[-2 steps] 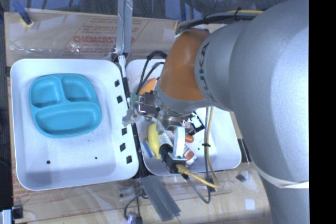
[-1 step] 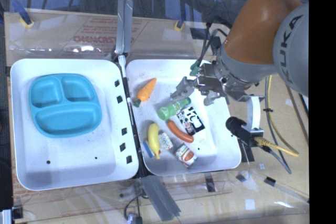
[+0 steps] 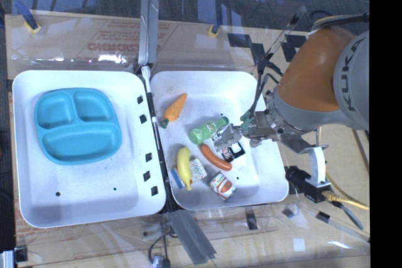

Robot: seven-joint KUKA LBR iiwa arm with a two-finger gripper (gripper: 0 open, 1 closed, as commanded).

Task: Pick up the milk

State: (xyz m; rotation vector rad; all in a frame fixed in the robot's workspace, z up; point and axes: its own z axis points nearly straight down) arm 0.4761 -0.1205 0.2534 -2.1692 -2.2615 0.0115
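Camera view places my gripper (image 3: 230,142) low in the right bin (image 3: 188,81), just right of the green bottle (image 3: 207,132). Whether it grips anything I cannot tell. My best guess for the milk (image 3: 221,186) is the small carton below the hot dog (image 3: 215,157). Risk: 5 items crowd together, so I may snag the hot dog or the banana (image 3: 183,165) instead.
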